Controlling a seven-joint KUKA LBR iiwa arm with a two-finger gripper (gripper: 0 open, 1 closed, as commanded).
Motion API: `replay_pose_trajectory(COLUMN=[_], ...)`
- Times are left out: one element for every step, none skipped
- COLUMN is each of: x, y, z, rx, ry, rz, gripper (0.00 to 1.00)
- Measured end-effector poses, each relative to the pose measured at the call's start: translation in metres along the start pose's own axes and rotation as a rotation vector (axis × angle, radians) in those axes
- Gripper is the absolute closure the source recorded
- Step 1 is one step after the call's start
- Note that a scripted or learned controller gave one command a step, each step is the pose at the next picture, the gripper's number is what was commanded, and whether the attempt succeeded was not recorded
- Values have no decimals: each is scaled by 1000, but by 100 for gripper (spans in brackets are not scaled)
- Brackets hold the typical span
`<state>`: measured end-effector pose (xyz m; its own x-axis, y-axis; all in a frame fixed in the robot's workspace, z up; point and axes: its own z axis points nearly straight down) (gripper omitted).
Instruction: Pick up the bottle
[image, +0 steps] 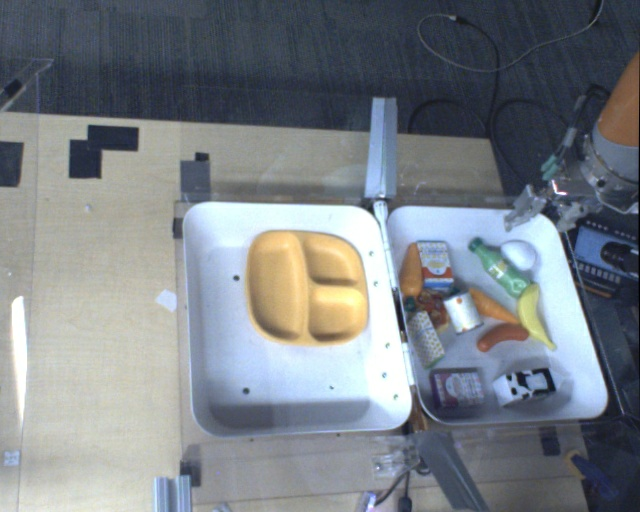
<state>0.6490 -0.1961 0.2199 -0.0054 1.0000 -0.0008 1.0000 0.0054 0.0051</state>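
Fingers (540, 203) blurred beside bottle (497, 265)

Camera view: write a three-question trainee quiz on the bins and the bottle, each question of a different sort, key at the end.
1. True or false: the green bottle lies in the same bin as the yellow divided tray.
2. Multiple choice: which thing touches the bottle's lower end? A) the yellow banana B) the purple packet C) the orange carton
3. Fill in: the pincer is near the right bin's ____ right corner.

Key: 1 false, the bottle is in the right bin and the tray in the left bin. 2 A. 3 far.
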Motion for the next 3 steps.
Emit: replay_pose_trajectory(x=[37,13,14], y=[-31,3,1], z=[-12,132,121], rx=[-1,-3,18], ry=[1,-1,1], rz=[45,323,317], gripper=[0,0,100])
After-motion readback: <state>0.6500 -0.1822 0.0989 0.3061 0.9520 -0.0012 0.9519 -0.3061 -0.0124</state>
